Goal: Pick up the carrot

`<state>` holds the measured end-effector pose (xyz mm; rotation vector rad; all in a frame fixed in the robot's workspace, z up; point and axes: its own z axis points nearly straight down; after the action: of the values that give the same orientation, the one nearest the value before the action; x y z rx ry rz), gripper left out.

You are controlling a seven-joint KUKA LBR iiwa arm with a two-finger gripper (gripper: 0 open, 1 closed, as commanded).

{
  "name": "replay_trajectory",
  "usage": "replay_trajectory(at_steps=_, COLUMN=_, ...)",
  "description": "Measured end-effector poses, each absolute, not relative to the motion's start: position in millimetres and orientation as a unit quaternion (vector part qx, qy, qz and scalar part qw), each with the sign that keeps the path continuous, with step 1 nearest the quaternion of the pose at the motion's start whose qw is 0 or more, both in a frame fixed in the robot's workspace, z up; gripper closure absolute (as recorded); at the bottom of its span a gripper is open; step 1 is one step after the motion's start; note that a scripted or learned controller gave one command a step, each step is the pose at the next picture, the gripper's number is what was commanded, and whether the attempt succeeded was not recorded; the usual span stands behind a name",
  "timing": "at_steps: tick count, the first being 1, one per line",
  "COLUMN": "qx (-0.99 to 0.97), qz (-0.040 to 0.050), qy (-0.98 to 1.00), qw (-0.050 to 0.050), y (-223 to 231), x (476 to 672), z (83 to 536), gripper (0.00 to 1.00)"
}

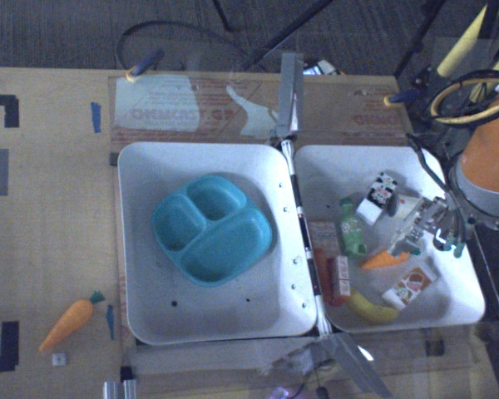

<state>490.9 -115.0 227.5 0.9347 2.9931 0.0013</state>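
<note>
Wooden bench (50, 223) with black tape corner marks, dark carpet beyond it at the top. Two shallow white bins side by side, flattened cardboard (200, 106) behind them.

Left bin (141, 306): a teal three-compartment plate (212, 228), sitting about centre, slightly toward the far side.

Right bin (457, 302): several items clustered. A small orange carrot (384, 260) lies roughly mid-bin, leafy end toward the right. Left of it stands or lies a green bottle-shaped item (351, 227). Farther left, a red packet (339, 279) near the divider. A banana (373, 307) near the front edge; a small white carton with a printed face (408, 287) just right of the banana. A black-and-white toy (382, 193), cow-patterned, toward the far side.

Arm enters from the right, orange band (487, 158) above the wrist. Gripper (409, 238) is over the right bin, its tip just above and to the right of the small carrot, very near it. Cannot tell whether it touches the carrot, nor how the pincer stands: resolution too poor.

A second, larger carrot (66, 323) lies on the bench outside the bins, left of the left bin's front corner, well apart from the gripper.
</note>
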Motion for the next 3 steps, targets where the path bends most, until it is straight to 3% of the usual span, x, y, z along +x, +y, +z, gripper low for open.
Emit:
replay_trajectory(at_steps=1, qx=0.427, qz=0.0014, qy=0.904, qw=0.003, y=-99.1, x=487.7, z=87.7, gripper=1.0)
replay_trajectory(at_steps=2, qx=0.408, qz=0.0005, qy=0.913, qw=0.001, y=-42.6, x=481.9, z=196.0, gripper=1.0)
replay_trajectory(at_steps=3, qx=0.306, qz=0.0007, qy=0.952, qw=0.002, y=-6.8, x=480.6, z=220.4, gripper=1.0)
